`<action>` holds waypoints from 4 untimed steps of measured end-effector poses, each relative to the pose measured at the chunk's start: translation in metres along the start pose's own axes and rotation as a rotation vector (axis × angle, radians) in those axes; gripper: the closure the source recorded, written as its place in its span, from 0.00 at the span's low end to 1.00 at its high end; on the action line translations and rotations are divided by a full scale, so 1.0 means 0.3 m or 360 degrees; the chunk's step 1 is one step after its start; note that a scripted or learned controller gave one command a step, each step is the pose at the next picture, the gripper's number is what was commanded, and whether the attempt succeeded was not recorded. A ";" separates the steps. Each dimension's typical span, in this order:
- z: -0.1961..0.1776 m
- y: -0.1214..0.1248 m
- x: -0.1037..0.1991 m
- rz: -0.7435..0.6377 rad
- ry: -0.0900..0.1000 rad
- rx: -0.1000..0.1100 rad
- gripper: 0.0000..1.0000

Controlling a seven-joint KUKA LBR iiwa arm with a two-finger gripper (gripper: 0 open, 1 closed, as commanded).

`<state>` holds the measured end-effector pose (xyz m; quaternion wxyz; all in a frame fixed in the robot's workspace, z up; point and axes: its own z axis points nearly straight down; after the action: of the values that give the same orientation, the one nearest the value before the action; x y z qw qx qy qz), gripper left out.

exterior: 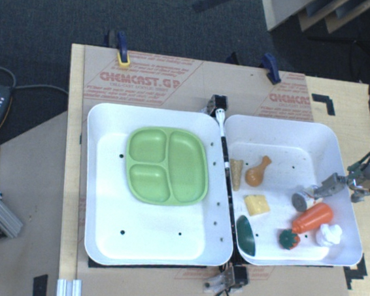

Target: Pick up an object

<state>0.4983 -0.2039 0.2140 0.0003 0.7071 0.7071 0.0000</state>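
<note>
While the tool [317,189] hangs above the right bin [285,131], its grip state unreadable, a toy carrot [312,218] lies just beside it.

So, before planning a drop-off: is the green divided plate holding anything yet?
Empty. The green divided plate lies flat in the left bin, and all three compartments show bare green.

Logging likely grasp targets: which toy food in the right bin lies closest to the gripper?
The carrot. It lies just below the gripper near the right wall, beside the grey piece; the drumstick, cheese and broccoli lie farther off.
</note>
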 end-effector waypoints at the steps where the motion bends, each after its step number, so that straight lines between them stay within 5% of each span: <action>1: 0.142 -0.003 -0.007 0.0000 0.0004 0.0007 0.00; 2: 0.327 -0.014 0.008 0.0001 -0.0009 -0.0009 0.00; 3: 0.350 0.010 -0.003 -0.0001 -0.0023 -0.0045 0.00; 4: 0.316 0.014 -0.011 0.0002 -0.0035 -0.0056 1.00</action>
<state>0.5025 -0.2071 0.1191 0.0206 0.7074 0.7065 0.0045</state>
